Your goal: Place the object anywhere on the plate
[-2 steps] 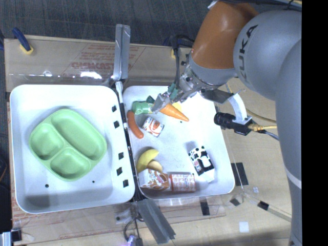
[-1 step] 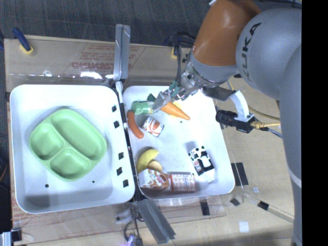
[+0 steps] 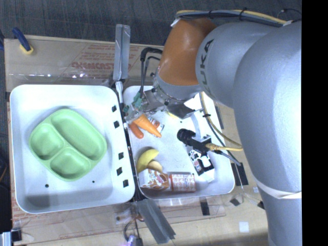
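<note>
The gripper (image 3: 139, 104), its finger state impossible to tell, hangs at the right bin's (image 3: 225, 186) upper left corner just above the carrot (image 3: 145, 125), with a banana (image 3: 148, 160) below, while the green plate (image 3: 67, 142) sits in the left bin (image 3: 31, 99).

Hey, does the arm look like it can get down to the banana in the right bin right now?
Probably yes. The banana lies uncovered near the right bin's left wall, with a gap between it and the carrot and only the flat packet touching its lower edge. The gripper hovers just past the carrot.
</note>
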`<state>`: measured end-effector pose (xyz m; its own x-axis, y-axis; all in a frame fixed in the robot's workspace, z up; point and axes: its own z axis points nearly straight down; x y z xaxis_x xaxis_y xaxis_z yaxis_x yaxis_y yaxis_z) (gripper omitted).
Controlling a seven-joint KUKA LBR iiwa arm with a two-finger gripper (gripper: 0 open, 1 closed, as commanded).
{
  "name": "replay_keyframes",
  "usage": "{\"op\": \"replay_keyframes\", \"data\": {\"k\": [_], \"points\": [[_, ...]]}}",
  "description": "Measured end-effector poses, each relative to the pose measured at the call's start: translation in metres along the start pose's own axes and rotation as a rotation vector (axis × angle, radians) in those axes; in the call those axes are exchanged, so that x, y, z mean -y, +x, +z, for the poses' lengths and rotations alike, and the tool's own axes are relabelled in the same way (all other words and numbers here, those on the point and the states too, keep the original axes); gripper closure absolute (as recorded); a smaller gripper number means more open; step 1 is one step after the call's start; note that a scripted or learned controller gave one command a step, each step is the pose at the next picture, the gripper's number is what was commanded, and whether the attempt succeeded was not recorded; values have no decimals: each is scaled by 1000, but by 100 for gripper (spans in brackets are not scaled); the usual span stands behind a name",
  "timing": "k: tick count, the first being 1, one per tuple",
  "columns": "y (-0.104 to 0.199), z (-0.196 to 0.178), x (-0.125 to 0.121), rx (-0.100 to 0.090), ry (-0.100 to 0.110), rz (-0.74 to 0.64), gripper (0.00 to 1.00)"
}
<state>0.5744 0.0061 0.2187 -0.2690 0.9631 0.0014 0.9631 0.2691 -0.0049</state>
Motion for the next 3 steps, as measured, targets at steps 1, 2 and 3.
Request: {"op": "replay_keyframes", "data": {"k": [1, 2, 3], "points": [[64, -18, 8, 1, 0, -335, 100], [64, -18, 8, 1, 0, -334, 0], [68, -2, -67, 2, -3, -437, 0]]}}
